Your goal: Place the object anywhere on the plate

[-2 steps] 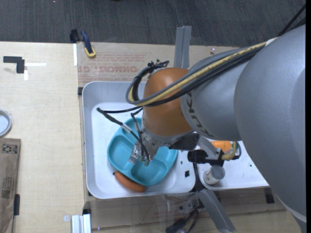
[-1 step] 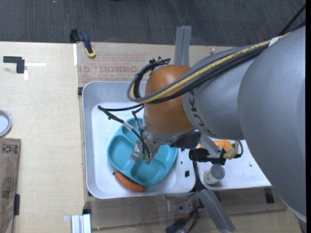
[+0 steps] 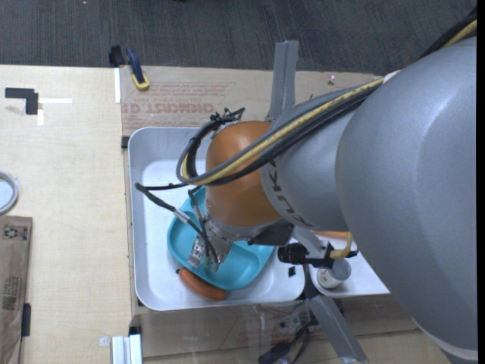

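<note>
A light blue plate [image 3: 241, 265] lies in the white bin [image 3: 148, 203], tilted a little, toward the bin's front. An orange-red sausage-shaped object [image 3: 201, 285] lies at the plate's near-left rim, partly under its edge. My gripper [image 3: 203, 253] hangs over the left part of the plate, just above and right of that object. The arm's orange band and grey body cover most of the plate and the bin's right side.
A small white cup-like piece [image 3: 332, 276] and an orange-tipped stick [image 3: 336, 237] lie at the bin's right front. Black cables [image 3: 163, 201] loop off the wrist over the bin's left half. On the bench to the left sit a tape roll [image 3: 6, 194] and a brown packet [image 3: 14, 279].
</note>
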Robot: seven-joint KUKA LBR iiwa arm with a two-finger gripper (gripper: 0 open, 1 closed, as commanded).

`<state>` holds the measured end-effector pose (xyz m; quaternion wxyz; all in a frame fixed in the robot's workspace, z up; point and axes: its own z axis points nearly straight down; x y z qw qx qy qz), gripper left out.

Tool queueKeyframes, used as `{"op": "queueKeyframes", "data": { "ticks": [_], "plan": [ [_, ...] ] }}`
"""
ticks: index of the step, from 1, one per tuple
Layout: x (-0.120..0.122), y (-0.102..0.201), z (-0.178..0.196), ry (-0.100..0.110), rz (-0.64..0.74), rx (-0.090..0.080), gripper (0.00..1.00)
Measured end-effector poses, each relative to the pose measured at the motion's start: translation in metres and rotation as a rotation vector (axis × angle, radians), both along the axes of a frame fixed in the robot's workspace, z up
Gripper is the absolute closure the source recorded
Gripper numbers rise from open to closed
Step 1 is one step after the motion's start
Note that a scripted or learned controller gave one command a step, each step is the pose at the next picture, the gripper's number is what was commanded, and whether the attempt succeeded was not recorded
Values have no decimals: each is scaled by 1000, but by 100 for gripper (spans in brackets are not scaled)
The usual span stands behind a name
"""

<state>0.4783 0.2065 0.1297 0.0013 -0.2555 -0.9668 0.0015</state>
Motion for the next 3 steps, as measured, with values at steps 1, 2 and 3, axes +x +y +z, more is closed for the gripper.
{"op": "queueKeyframes", "data": {
  "ticks": [1,2,3],
  "plan": [
    [2,-38,19,-1,98,1,100],
    [0,-65,53,-4,240,2,100],
    [0,-156,62,-2,463,3,100]
  ]
}}
